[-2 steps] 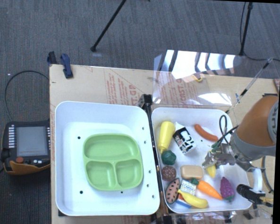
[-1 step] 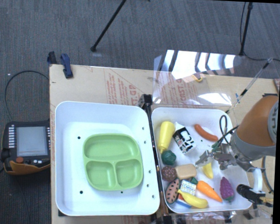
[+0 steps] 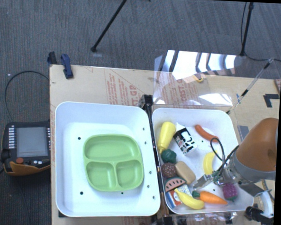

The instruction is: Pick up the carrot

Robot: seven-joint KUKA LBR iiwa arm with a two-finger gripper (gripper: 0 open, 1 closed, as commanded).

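Observation:
The carrot (image 3: 213, 198), orange with a small green top pointing left, lies flat near the front edge of the right bin (image 3: 228, 118). It sits between a yellow banana (image 3: 190, 200) on its left and a purple grape bunch (image 3: 229, 191) on its right. My gripper (image 3: 208, 179) hangs low in the bin just above and slightly left of the carrot, reaching in from the right under the orange wrist band (image 3: 261, 148). Nothing is visibly held.
The right bin also holds a yellow corn cob (image 3: 166, 134), a black-and-white carton (image 3: 185, 141), a red sausage (image 3: 205, 133), a second banana (image 3: 208, 162), a bread piece (image 3: 185, 172) and a watermelon slice (image 3: 174, 184). The left bin (image 3: 68, 129) bears a green divided plate (image 3: 113, 161).

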